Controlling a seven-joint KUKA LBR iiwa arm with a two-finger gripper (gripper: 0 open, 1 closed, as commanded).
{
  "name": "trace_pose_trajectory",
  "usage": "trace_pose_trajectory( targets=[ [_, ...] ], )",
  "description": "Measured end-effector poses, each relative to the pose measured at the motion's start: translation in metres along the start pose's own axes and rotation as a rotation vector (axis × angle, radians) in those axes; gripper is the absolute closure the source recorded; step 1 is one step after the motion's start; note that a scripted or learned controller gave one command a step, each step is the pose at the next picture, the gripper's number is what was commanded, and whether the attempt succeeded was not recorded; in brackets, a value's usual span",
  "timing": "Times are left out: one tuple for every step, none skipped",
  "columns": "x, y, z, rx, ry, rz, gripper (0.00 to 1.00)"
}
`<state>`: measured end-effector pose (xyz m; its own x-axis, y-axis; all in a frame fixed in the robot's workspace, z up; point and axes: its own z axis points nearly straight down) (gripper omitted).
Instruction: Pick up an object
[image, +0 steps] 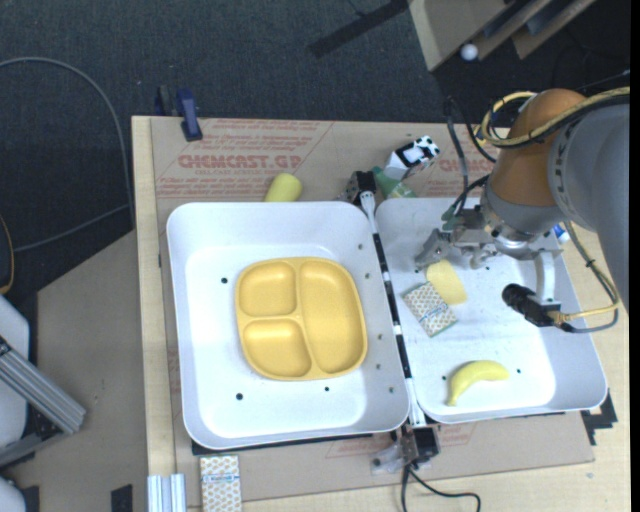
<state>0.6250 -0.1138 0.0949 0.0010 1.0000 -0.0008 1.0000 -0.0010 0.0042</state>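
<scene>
Yellow block (447, 283) lies just below the tool (462, 250), perhaps touching it. Whether the tool grips anything, I can't tell.

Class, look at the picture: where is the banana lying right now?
The banana lies in the right bin, near its front edge, below the patterned packet and pale yellow block.
</scene>
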Motion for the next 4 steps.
trace_pose_trajectory(
  targets=[
    [0.008, -0.014, 0.010, 0.007, 0.002, 0.000, 0.00],
    [0.008, -0.013, 0.000, 0.005, 0.002, 0.001, 1.00],
    [0.008, -0.014, 0.000, 0.005, 0.002, 0.001, 0.00],
    [0.021, -0.022, 0.011, 0.008, 0.002, -0.001, 0.00]
  ],
)
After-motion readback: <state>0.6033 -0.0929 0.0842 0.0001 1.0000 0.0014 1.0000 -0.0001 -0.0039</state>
